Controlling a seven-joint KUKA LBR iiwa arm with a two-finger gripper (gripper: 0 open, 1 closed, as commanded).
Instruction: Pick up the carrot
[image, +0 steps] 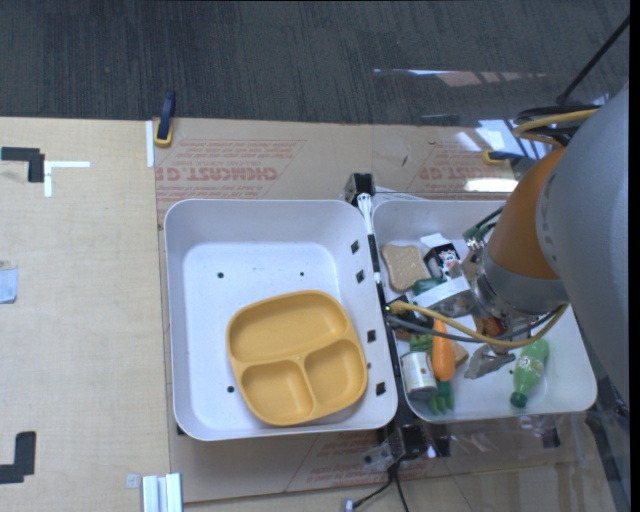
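At the near edge of the right bin (560, 398), a small metal can (416, 370) lies on its side beside the carrot (441, 358), a smooth orange taper with a leafy green tuft at its near end, lying roughly lengthwise toward the camera. To its right sits a glossy green plastic bottle (527, 369), tilted, neck toward the near rim. In the left bin (190, 300) rests a matte yellow tray (295, 356) with three rounded compartments. Just above the carrot hangs the gripper (470, 345), a tangle of metal parts and yellow cable; whether the jaws are spread or closed cannot be told, and nothing is seen between them. The grey arm (590, 220) with its orange band hides much of the right bin. Beyond, a flat brown slice of bread (403, 264) lies near the divider. Pale wood worktop (70, 330) and printed cardboard (240, 165) lie around the bins.
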